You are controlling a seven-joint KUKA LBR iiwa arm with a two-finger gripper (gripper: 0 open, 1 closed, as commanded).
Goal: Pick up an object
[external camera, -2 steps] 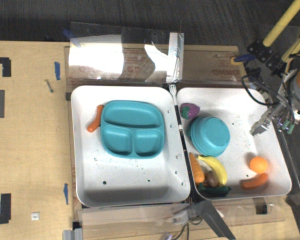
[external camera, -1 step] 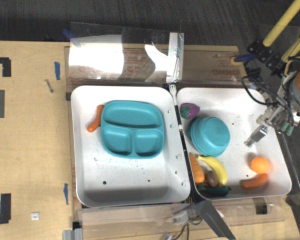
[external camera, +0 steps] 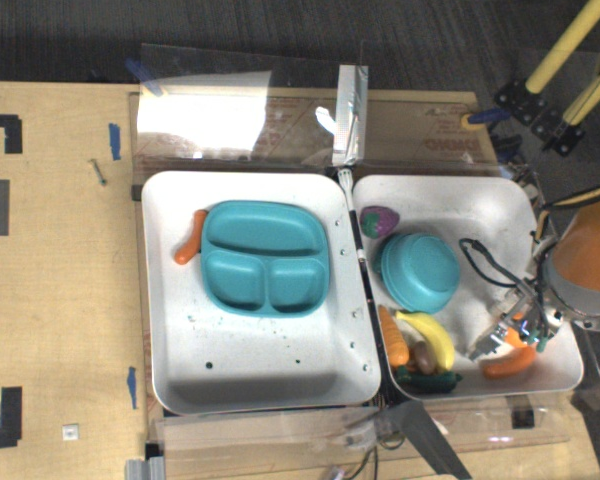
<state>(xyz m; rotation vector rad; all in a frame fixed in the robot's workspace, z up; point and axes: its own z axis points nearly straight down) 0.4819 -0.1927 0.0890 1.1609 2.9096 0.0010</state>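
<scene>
The pincer (external camera: pixel 502 336) is low in the right white bin (external camera: pixel 500 198), at its near right corner, touching an orange crescent-shaped plastic piece (external camera: pixel 508 362); whether it is apart or together I cannot tell. This looks like the grasp step; next, closing squarely, then lifting. The piece's long axis runs left-right, slightly tilted.

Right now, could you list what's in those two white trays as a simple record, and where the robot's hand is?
left bin: teal divided plate; orange carrot-like toy touching the plate's left edge
right bin: teal bowl tipped on its side; purple toy beside it; banana, carrot and a dark item at the front-left; orange toy at the front-right
gripper: low in the right bin, next to the orange toy
grasp: cannot tell
</scene>
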